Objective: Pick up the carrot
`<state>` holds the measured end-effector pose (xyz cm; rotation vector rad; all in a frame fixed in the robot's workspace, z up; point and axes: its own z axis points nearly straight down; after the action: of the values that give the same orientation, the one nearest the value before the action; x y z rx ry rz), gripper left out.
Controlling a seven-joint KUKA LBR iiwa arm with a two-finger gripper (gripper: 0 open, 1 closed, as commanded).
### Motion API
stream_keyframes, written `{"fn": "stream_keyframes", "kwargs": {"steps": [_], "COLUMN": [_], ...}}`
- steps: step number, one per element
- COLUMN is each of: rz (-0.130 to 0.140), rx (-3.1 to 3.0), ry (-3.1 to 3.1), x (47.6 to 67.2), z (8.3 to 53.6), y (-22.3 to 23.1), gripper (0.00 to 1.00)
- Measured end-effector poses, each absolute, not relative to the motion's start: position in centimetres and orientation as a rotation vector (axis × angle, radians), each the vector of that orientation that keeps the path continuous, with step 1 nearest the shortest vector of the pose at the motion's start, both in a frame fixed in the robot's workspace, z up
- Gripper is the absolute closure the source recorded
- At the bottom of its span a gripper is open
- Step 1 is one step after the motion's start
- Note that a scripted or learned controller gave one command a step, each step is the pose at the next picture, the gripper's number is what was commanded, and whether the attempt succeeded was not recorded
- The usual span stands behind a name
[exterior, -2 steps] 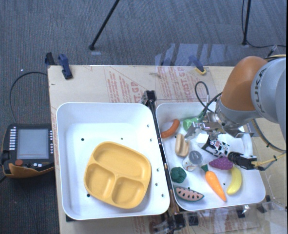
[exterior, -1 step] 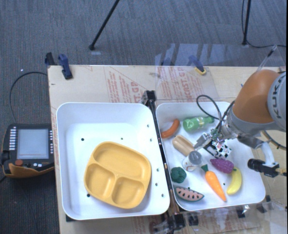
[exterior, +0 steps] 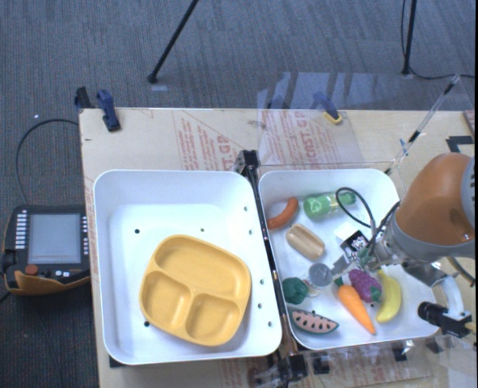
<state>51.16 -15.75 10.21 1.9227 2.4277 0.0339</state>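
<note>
The carrot (exterior: 357,308) was orange, long and pointy. It lay in the right bin (exterior: 384,186), touching the purple grapes (exterior: 365,284), beside the banana (exterior: 390,297). I could not tell whether my jaws were open.

Dark grey carpet (exterior: 61,39) is seen across the top & left. Tripod legs (exterior: 178,31) are planted on it, w/ another stand (exterior: 407,23) at upper right. The bench top (exterior: 182,136) is covered in printed cardboard; a blue clamp (exterior: 107,110) is fixed at its left corner. A handheld control pendant (exterior: 51,247) is laid on the floor at left, cable (exterior: 36,136) looped behind.
</note>
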Motion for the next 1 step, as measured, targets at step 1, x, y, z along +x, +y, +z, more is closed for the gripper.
{"fn": "stream_keyframes", "kwargs": {"steps": [1], "rz": [0.028], "rx": [1.940], "ry": [2.414], "x": [51.15], "z": [10.98], "y": [-16.25], "gripper": [1.00]}}
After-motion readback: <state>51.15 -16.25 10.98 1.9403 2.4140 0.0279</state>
